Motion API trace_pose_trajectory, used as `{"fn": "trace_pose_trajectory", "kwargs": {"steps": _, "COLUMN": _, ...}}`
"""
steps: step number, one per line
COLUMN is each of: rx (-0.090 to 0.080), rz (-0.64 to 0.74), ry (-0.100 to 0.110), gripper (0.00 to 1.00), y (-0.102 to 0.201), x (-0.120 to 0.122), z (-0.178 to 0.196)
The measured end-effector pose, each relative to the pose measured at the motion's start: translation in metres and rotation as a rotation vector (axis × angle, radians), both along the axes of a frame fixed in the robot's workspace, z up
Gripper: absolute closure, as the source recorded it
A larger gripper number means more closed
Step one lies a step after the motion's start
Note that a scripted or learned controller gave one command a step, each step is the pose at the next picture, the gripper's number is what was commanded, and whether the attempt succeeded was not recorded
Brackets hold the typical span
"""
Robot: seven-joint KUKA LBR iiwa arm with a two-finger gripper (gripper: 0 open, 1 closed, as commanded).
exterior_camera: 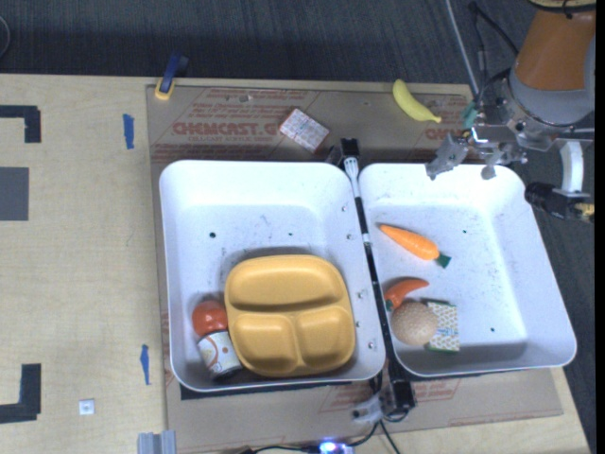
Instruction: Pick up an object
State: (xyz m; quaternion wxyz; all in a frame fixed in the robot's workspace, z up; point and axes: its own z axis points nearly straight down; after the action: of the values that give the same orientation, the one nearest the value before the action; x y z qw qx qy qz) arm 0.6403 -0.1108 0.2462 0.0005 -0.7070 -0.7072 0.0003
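From the camera view, the pincer [461, 156] hangs over the far rim of the right bin [544, 282], near its 12 o'clock edge, with nothing between its fingers; the two fingers look spread apart, one pointing toward the bin's far-left corner and the other nearer the wrist. The closest candidate for picking is the toy carrot [410, 241], lying on the bin floor at about 7 o'clock from the pincer and well apart from it. Its long axis runs from 10 o'clock to 4 o'clock, orange tip at the upper left, green stub at the lower right. Further off along the same bearing, at the bin's near-left corner, sit a small orange-red pepper [405, 289], a tan round ball [414, 323] and a patterned packet [444, 325], touching one another in a cluster.

The arm [556, 50] comes in from 2 o'clock, its orange band above the wrist and the wrist tipped downward. My judgement: the carrot lies alone and so offers the cleaner grasp, across its narrow width.

The left bin [180, 253] carries a yellow divided tray [288, 312] with a red-topped item [210, 318] and a small can [218, 352] at its 9 o'clock side. A banana [414, 102] rests on the counter [76, 253] beyond the bins.
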Motion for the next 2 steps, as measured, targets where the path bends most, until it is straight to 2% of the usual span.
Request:
{"fn": "trace_pose_trajectory", "kwargs": {"steps": 1, "rx": -0.001, "rz": -0.001, "ry": -0.002, "gripper": 0.0, "y": -0.029, "x": -0.025, "z": -0.157}}
{"fn": "trace_pose_trajectory", "kwargs": {"steps": 2, "rx": -0.001, "rz": -0.001, "ry": -0.002, "gripper": 0.0, "y": -0.02, "x": -0.13, "z": -0.161}}
